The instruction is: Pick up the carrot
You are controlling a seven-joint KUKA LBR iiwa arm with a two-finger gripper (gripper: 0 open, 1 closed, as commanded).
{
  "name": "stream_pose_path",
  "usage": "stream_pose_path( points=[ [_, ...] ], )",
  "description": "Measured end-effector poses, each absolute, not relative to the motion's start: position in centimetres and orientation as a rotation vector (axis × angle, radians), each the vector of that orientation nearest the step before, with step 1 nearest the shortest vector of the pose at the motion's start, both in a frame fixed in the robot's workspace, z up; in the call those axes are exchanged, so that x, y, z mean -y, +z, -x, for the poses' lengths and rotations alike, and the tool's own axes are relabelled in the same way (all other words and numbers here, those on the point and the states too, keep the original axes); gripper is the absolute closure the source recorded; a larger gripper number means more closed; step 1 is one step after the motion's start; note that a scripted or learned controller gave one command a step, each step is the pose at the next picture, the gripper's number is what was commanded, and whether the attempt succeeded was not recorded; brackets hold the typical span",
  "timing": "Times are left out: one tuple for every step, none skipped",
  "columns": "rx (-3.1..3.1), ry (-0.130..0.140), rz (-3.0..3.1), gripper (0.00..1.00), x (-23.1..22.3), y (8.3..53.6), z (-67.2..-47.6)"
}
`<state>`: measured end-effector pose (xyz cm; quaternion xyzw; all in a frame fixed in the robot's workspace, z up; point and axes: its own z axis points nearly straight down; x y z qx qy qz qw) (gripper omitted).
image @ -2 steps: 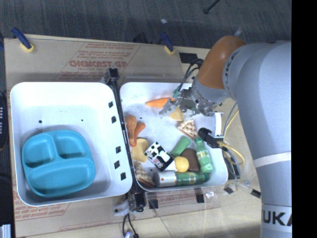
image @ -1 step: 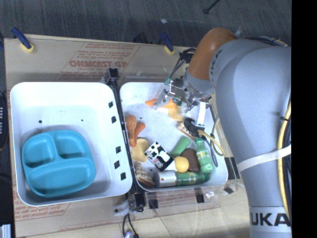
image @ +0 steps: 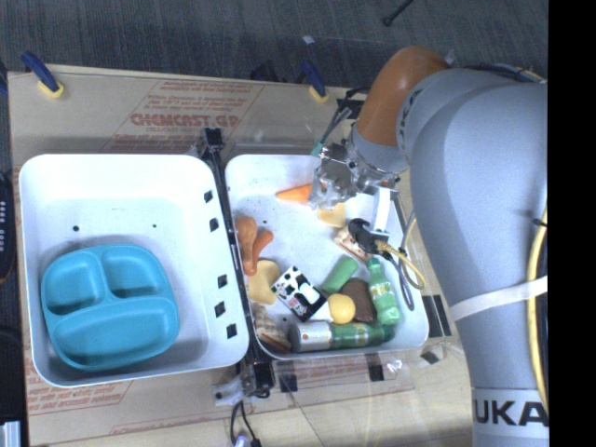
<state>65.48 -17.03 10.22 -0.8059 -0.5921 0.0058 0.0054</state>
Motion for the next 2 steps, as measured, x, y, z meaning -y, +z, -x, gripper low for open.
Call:
stream_pose_path(
  points=[
    [2.489,0.008,1.906,1.00,19.7,9.2,-59.8],
    [2.669,0.000,1.656,1.00,10.5,15.5,-62.3]
  ],
)
